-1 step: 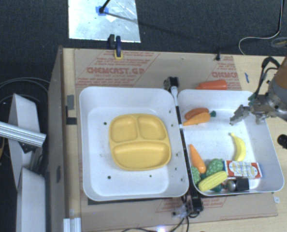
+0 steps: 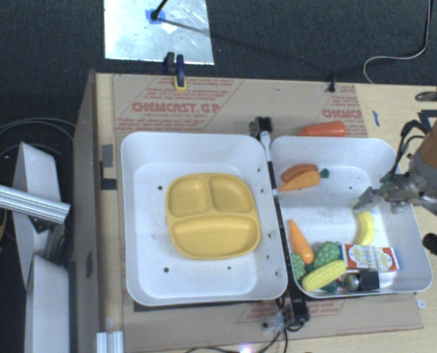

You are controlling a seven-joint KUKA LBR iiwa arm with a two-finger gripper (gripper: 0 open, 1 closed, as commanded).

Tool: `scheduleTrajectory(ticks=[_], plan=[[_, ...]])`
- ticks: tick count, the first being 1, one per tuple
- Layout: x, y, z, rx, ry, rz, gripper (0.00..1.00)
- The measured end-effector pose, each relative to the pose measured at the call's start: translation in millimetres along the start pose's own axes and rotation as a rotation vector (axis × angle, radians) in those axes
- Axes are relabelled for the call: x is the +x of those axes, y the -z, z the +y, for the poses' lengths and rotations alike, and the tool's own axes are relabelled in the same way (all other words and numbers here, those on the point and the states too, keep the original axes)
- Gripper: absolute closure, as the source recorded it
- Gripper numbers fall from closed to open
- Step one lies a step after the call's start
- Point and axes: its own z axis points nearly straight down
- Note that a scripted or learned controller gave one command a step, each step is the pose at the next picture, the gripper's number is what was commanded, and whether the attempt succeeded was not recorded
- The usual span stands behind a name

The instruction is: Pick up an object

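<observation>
The left bin [image 2: 141, 197] holds a yellow tray [image 2: 212, 215]; the right bin [image 2: 336, 153] holds the pickable things — carrots [image 2: 302, 176], corn [image 2: 323, 275], a carton [image 2: 369, 257], and a banana [image 2: 365, 228] by the right wall. The gripper [image 2: 386, 198] hangs just above the banana's top end, fingers spread, nothing between them — so the pick looks not yet made, with closing and lifting left.

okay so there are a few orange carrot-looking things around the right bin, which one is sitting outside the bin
The carrot on the bench, just beyond the right bin's far rim. The other two lie inside it: one near the far-left corner, one along the left wall.
</observation>
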Motion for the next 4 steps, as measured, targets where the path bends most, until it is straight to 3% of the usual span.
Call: scheduleTrajectory(ticks=[1, 2, 3, 4], plan=[[11.2, -53.6, 0.1, -0.002, 0.001, 0.0, 0.0], [39.3, -52.6, 72.2, -0.004, 0.004, 0.001, 0.0], [-0.5, -53.4, 8.0, -0.001, 0.0, -0.001, 0.0], [0.1, -42.6, 9.5, -0.004, 0.002, -0.001, 1.0]])
